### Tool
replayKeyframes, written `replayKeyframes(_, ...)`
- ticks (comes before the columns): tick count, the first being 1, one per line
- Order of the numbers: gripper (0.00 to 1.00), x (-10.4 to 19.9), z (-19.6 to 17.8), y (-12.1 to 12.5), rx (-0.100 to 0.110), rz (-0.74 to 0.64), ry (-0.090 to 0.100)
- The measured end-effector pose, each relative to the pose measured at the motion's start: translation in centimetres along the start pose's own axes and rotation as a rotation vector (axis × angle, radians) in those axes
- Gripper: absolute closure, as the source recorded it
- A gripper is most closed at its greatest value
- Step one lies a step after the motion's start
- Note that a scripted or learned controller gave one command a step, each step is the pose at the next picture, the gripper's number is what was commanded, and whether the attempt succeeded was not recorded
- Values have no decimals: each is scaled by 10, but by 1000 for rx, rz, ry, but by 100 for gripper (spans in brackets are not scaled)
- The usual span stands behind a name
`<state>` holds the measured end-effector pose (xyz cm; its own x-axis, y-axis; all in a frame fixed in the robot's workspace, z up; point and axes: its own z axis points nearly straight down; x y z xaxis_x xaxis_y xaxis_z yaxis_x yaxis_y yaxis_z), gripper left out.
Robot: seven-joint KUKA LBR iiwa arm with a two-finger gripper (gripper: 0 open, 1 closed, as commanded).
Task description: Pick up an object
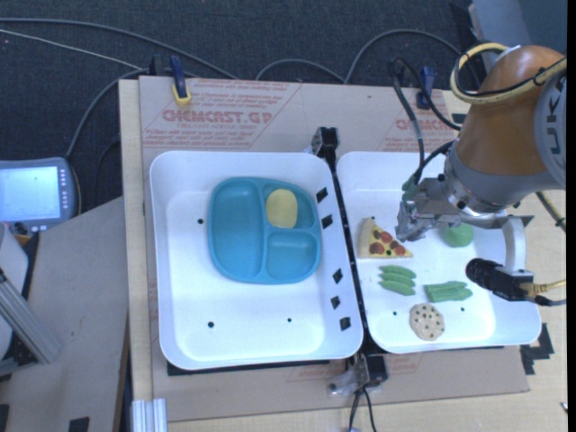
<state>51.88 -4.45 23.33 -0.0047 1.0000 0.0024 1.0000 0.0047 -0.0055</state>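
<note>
I log two white bins (pixel 180 268) side by side on the worktop (pixel 135 196), a small monitor (pixel 31 192) at left. Black cables (pixel 270 52) trail behind.

The arm (pixel 504 124) reaches in from the right, its orange band uppermost and the grey wrist below it; the wrist points down and leftward; the gripper (pixel 407 229) hangs at its lower left end, low over the surface beneath; a black cable loops behind the gripper; its tips are too dark and small to read.
</note>
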Motion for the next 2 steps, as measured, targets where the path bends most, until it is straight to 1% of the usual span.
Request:
replayKeyframes(1,100,56,-6,7,-5,-2,-1)
replayKeyframes(2,100,113,-5,12,-5,-2,-1)
